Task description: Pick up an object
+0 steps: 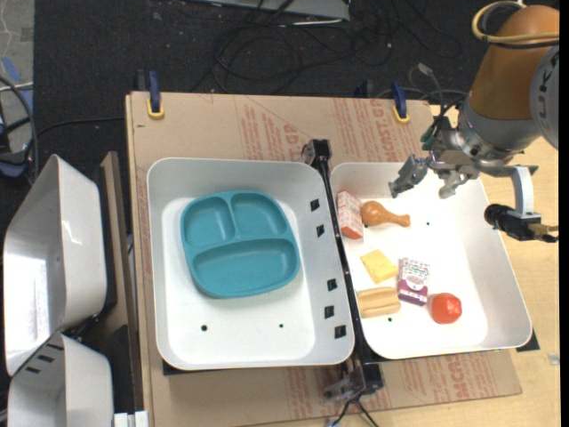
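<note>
Six small toy foods are lying in the right bin [498,265]. A tan chicken drumstick [384,213] is sitting near the bin's upper left, just beside a small red and white carton [349,215] that is resting against the bin's left wall. Below them, a yellow cheese wedge [379,265] is lying near the middle, with a hot dog bun [378,302] below it. A purple and white packet [412,280] is sitting just right of the cheese, and a red tomato [445,308] is lying just right of the packet's lower end.

The hand [434,176] is hovering above the bin's upper part, up and to the right of the drumstick, with its two fingers spread wide and nothing between them.

In the left bin [169,265], a teal divided plate [240,243] is lying flat. Both bins are resting side by side on a brown worktop [231,123].
</note>
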Available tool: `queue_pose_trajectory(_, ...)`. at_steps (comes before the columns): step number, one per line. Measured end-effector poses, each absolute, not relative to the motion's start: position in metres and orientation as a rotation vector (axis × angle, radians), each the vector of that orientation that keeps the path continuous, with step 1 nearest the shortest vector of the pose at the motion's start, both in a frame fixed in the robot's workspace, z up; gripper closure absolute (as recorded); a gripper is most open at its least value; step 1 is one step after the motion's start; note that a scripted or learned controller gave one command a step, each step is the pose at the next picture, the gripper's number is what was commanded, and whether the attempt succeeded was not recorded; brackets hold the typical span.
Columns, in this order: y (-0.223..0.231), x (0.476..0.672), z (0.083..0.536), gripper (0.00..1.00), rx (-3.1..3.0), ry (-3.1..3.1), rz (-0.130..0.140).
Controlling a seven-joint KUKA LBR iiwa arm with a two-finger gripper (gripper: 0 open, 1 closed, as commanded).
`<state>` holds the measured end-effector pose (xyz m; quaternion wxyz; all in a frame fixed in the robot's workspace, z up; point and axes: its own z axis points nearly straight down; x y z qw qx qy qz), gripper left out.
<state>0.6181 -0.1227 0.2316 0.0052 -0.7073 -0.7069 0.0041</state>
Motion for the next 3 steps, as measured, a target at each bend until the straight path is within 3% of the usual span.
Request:
queue_pose_trajectory(1, -0.122, 0.621, 0.239, 0.00, -2.220, -2.223, 0.000)
queue_pose_trajectory(3, -0.132, 0.624, 0.144, 0.00, -2.221, -2.219, 0.004)
